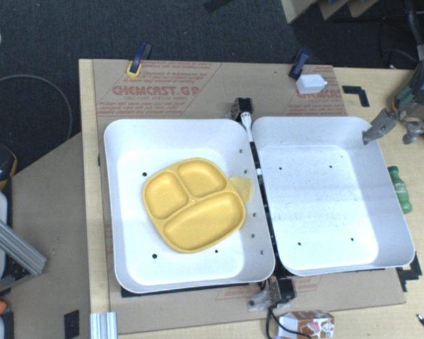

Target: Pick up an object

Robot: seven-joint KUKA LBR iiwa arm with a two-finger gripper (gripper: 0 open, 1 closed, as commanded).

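1. The gripper is seen at the right edge of the view, above the far right corner of the right bin. Two grey fingers are spread apart, one reaching over the bin's rim; the tool is judged wide, with nothing between the fingers.
2. The only object lying in a bin is the yellow divided plate, flat in the left bin, roughly central and turned at a slant. A small yellow tab at its right side is noted near the bin's right wall.
3. Gripper and plate are well apart; a full crossing over the middle divide is called for before any descent.
4. The step in hand is judged to be the approach. A flat plate offers little to a two-finger tool; the raised rim or one of the inner ridges between compartments is probably the best purchase, with the fingers set across it.
5. Open room: bare bin floor is seen on the plate's left, far and near sides. The right side is tighter, close to the wall.
6. A green bottle-like item lies outside the right bin's right rim, on the board.
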